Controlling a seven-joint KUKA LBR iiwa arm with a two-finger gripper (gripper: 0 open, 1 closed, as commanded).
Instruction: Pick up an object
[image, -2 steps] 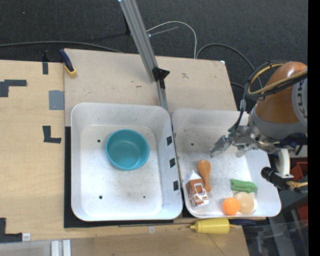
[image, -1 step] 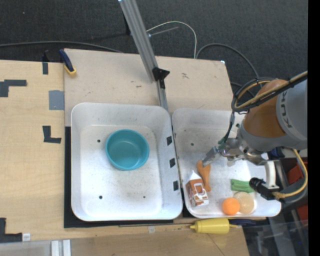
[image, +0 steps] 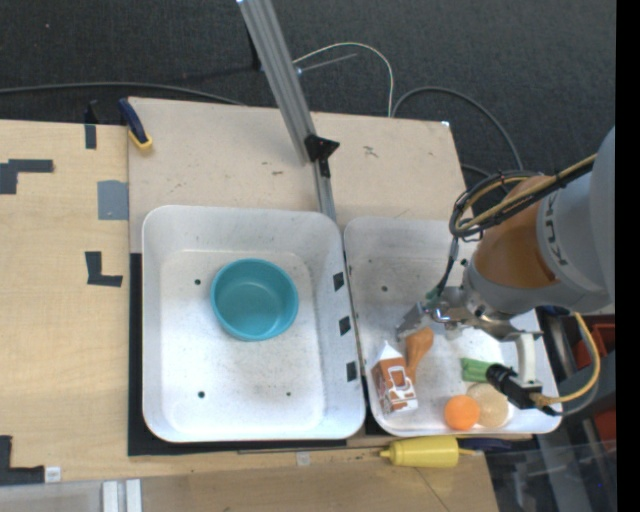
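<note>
yellow bottle (image: 424, 452) bottom edge, on the surface | orange ball (image: 461, 412), carton (image: 396, 385) lower right bin | pincer (image: 425, 322) above orange wedge (image: 419, 344), grip unclear | risk: crowded toys, may slip | teal bowl (image: 255, 298) left bin

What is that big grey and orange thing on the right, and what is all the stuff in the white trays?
That is a grey robot arm with an orange band. The camera hangs above the bench and looks down at a slant, and the arm reaches in from the right. Its end effector, the part meant for grabbing, is low in the right shallow white bin, close to a small orange carrot-shaped toy. I cannot tell if it holds anything. That bin also has a brown and white carton, an orange ball, a pale round thing and a green piece. The left shallow white bin holds a round teal bowl. A yellow bottle lies in front of the bins.
</note>
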